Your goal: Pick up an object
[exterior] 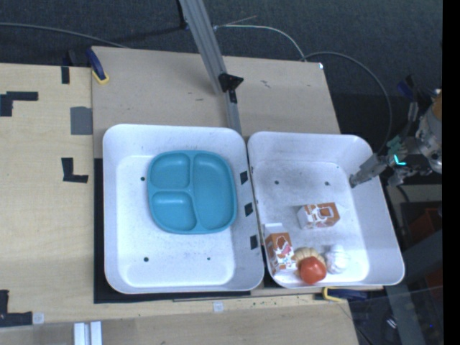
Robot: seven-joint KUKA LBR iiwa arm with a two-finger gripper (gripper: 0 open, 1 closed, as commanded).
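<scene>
The right bin holds several small things near its front. A white and orange carton lies near the middle. Another carton lies at the front left, beside a red tomato-like ball, a beige piece and a white crumpled item. My gripper hangs over the right bin's right rim, up and to the right of the white and orange carton and apart from every object. Nothing shows in its grasp.
The left bin holds a blue divided plate. A grey metal post slants down to the bins' back edge. Cables run across the dark floor behind the bench.
</scene>
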